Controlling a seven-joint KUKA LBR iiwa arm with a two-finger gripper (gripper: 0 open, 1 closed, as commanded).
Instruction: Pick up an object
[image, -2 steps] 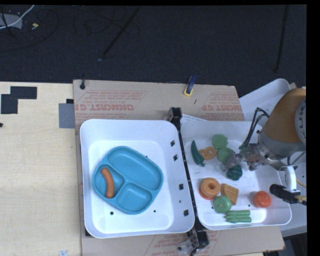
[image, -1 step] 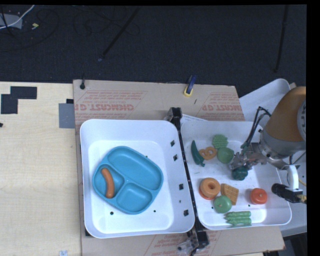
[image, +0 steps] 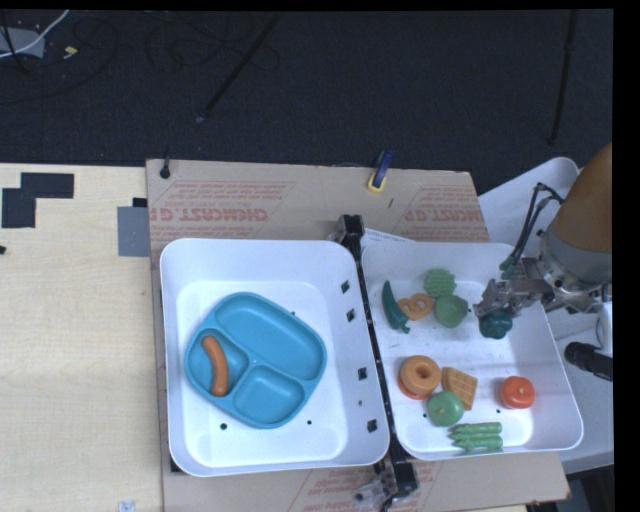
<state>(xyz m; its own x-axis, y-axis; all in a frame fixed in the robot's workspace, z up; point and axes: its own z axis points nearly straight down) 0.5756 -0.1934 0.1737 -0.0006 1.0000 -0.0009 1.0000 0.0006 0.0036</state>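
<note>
My gripper (image: 496, 312) reaches in from the right over the upper right part of the right bin (image: 545, 352). A small dark teal rounded object (image: 494, 326) sits at its fingertips, and the fingers look shut on it. Elsewhere in this bin lie toy foods: a dark green pepper (image: 393, 307), a small orange ring (image: 415, 305), a bumpy green piece (image: 438, 281), a green ball (image: 451, 312), an orange donut (image: 419, 376), a tan waffle piece (image: 460, 386), a green apple (image: 446, 408), a red tomato (image: 517, 392) and green beans (image: 476, 436).
The left bin (image: 180, 290) holds a blue divided plate (image: 270, 360) with an orange sausage (image: 215, 364) in its left compartment. A black divider (image: 366, 340) runs between the bins. Cardboard (image: 260, 205) lies under both bins.
</note>
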